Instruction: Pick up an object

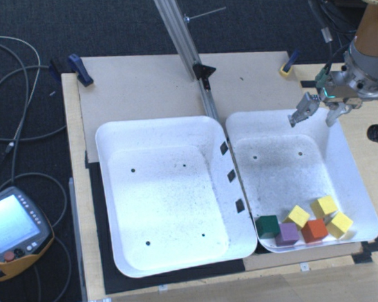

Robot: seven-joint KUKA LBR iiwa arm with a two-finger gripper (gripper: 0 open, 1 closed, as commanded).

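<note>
Blocks crowd the near edge of the right bin [345,162], all pressed toward its front rim: a dark green cube [268,225] at the left end, a purple cube [288,234] just beside it, a red cube [314,230] next along, and three yellow cubes, one [299,215] sitting behind the purple and red ones, one [324,206] farther back and to the right, and one [340,224] at the right end of the cluster beside the red cube. Several of them touch or nearly touch their neighbours. Beyond them the right bin's floor is bare white speckled with dark flecks. The left bin [114,184] lies side by side with it, their inner walls meeting along a line marked by small black clips. Both bins rest on the table [139,86], whose pale board runs on behind them, with a blue clamp [80,69] at its far left corner and a yellow-and-blue clamp [289,64] near the far right. Over the far right corner of the right bin hangs the tool [316,111], its two grey fingers spread apart with nothing between them, well apart from the blocks. A slanted metal rail [179,35] crosses the far table above the gap between the bins. Off the table at the near left lies a handheld control pendant [15,231] amid grey cables.
</note>
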